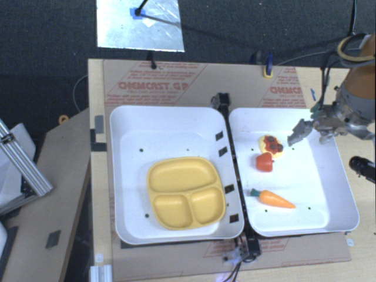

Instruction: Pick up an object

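The right bin [338, 175] holds three toy foods. An orange carrot [275, 199] lies near its front left. A red pepper-like piece [264, 161] sits above the carrot, touching a small yellow piece with red and dark toppings [271, 144]. My gripper [308, 130] hangs over the right bin's back right part, to the right of the topped piece and apart from it. One finger [296, 133] points down-left toward that piece. Nothing shows between the fingers.
The left bin [126, 151] carries a yellow three-compartment plate [185, 191]. A black divider with clips [230, 157] runs between the bins. Cables cross the bench behind the right bin. A shiny metal sheet [140, 17] lies at the back.
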Available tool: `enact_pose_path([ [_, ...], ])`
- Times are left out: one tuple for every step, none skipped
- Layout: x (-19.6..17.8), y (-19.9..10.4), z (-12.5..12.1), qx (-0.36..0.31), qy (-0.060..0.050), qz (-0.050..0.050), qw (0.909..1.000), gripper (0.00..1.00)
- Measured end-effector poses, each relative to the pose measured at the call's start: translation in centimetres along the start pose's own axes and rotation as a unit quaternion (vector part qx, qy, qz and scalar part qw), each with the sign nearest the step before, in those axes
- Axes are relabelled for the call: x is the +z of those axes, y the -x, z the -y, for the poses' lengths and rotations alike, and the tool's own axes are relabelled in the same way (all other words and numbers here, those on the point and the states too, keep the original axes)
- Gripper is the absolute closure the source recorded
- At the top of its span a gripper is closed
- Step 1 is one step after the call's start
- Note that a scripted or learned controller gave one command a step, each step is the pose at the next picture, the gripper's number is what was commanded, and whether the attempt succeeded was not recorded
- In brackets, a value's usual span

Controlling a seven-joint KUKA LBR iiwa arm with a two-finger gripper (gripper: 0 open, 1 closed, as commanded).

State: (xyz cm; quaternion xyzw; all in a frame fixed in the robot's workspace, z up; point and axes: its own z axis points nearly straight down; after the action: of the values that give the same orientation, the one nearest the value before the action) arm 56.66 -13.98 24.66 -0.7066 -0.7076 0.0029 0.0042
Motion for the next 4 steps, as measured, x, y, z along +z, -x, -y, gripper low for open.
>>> enact_pose_path([
  [-0.6,0.0,-0.2,-0.001,0.006,0.001,1.0000,0.00],
  [5.5,0.5,0.1,0.000,0.003,0.001,1.0000,0.00],
  [10.9,-0.5,0.5,0.000,0.003,0.000,1.0000,0.00],
  [16.1,-0.5,0.5,0.000,0.003,0.000,1.0000,0.00],
])
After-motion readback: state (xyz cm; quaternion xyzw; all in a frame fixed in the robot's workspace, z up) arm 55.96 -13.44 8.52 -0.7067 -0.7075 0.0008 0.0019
